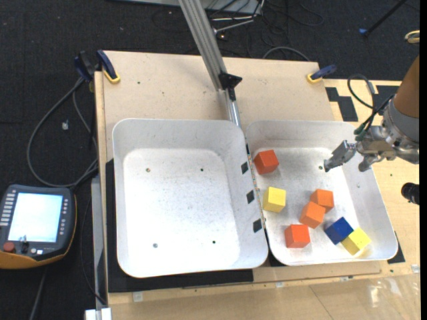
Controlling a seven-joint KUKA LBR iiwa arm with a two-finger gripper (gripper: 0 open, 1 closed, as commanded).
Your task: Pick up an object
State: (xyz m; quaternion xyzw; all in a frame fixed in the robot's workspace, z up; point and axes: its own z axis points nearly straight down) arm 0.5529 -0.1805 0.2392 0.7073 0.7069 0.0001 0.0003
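Several cubes lie in the right bin (373,199). An orange-red cube (266,161) sits near the bin's left wall, with a yellow cube (274,199) just below it. Two orange cubes (323,199) (311,214) touch each other mid-bin. Toward the front are a red-orange cube (297,236), a blue cube (339,230) and a second yellow cube (356,241), the last two touching. My gripper (350,160) hangs over the bin's upper right part, open, with nothing between its fingers. It is above and to the right of the orange pair.
The left bin (127,179) adjoins the right one along a divider with black clips. A slanted metal pole (203,35) runs from the top down to the bins' junction. A teach pendant (33,225) lies off the bench at left.
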